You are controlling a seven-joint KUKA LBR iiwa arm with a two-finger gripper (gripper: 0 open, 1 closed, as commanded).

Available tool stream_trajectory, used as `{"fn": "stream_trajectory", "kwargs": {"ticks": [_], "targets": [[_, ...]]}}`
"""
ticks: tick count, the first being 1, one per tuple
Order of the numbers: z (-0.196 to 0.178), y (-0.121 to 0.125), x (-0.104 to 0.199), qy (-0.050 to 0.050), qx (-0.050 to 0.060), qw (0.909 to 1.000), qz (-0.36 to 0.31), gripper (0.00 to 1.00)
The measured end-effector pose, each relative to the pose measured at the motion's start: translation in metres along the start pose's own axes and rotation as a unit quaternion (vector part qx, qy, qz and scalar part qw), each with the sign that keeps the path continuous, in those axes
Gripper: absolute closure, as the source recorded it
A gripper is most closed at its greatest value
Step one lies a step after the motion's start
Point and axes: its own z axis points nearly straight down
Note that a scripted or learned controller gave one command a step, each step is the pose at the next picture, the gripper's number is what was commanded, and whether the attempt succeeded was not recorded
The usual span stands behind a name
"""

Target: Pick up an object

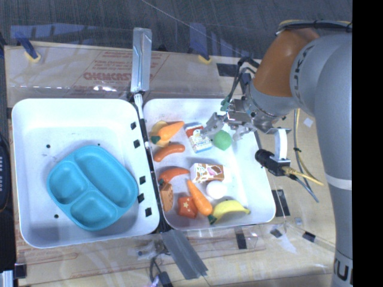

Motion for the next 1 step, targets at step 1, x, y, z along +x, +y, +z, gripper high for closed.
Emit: {"fn": "stream_trajectory", "kwargs": {"ticks": [1], "targets": [[0.033, 0.0075, -0.0091, 0.0, -0.002, 0.9888, 0.149, 0.0]]}}
